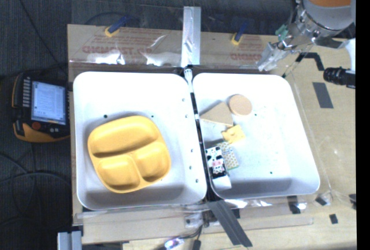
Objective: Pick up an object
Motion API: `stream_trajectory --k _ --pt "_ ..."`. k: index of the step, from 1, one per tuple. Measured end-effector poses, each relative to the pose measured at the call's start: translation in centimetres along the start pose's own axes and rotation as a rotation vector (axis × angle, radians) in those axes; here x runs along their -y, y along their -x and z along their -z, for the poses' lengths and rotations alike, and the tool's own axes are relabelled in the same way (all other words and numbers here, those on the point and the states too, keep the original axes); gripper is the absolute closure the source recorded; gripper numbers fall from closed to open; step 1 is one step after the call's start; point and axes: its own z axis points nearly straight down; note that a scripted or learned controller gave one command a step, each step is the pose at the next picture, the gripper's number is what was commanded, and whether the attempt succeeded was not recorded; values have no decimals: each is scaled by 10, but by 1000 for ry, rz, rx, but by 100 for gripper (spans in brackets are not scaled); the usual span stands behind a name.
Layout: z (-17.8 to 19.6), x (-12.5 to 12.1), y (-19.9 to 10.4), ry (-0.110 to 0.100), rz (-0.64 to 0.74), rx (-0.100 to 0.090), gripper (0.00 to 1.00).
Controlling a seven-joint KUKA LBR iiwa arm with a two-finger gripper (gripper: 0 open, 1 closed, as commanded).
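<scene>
I count two white bins side by side, the left bin (81, 127) and the right bin (289, 145). The left bin holds one yellow divided tray (128, 152). The right bin holds five small items: one tan round disc (240, 105), one tan wedge (217, 113), one yellow block (234, 134), one black-and-white patterned piece (215, 159) and one dotted card (230, 157).

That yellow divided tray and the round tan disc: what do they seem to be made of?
The yellow divided tray looks like moulded plastic: one even colour, rounded compartments, a soft sheen. The round tan disc looks matte, perhaps wood or cork; the view leaves that open.
</scene>
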Motion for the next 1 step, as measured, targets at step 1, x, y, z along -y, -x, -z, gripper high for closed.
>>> stream_trajectory --k 1 --pt "-96 -40 -29 -2 -36 -3 100"
